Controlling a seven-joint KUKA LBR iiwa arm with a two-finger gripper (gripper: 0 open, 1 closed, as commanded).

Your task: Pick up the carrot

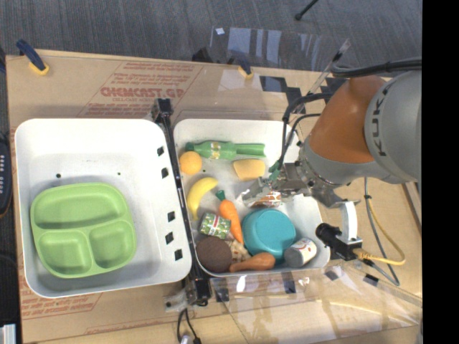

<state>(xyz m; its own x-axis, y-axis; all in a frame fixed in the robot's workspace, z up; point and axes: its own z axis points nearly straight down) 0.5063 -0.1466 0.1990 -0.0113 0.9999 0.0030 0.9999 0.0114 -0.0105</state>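
- Nearest the camera, at the front of the right bin (215,129), a sausage (252,262) lies flat by the front wall.
- Next to it on the left is a brown ball (213,253).
- On the right of the sausage a small white cup (301,251) lies on its side.
- Behind the sausage a blue bowl (269,231) sits, touching the cup.
- One carrot (230,217) lies just left of the bowl. It is orange with a bit of green at its far end. Nothing holds it.
- Left of the carrot is a small green can (214,225), and behind that a banana (199,193).
- Farther back are an orange (190,163), a yellow wedge of cheese (249,168) and a green bottle (224,150) lying on its side.
- Over the right side of this bin hangs the gripper (276,186), just behind the bowl. It is near the carrot but not touching it. Shiny bits crowd around its tip, so I cannot tell if it is apart or together.
- From the right comes the arm (358,131), grey and orange.
- Over in the left bin (43,138) a green tray (82,228) with three parts lies flat.
- Both bins sit side by side on a brown bench (107,84).
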